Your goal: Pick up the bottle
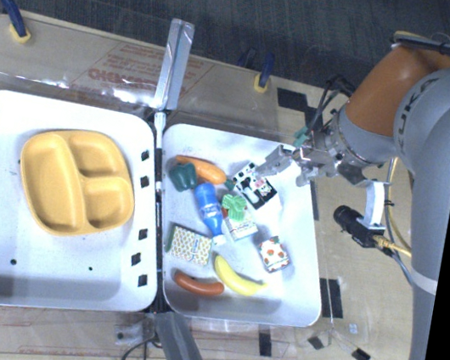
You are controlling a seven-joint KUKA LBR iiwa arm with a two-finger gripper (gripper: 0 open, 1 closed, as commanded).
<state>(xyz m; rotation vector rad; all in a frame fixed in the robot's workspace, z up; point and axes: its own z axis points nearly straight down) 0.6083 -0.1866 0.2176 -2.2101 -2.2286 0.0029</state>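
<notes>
The bottle, blue, lies on its side in the middle of the right bin, hemmed in by a green toy, a carrot, a green block and a patterned pouch. With so little room, a descending grasp could well land on a neighbour or nudge the bottle so it rolls aside. The gripper hangs at the bin's upper right, close above a black-and-white carton. I cannot tell how far its fingers are spread; nothing is seen between them.
</notes>
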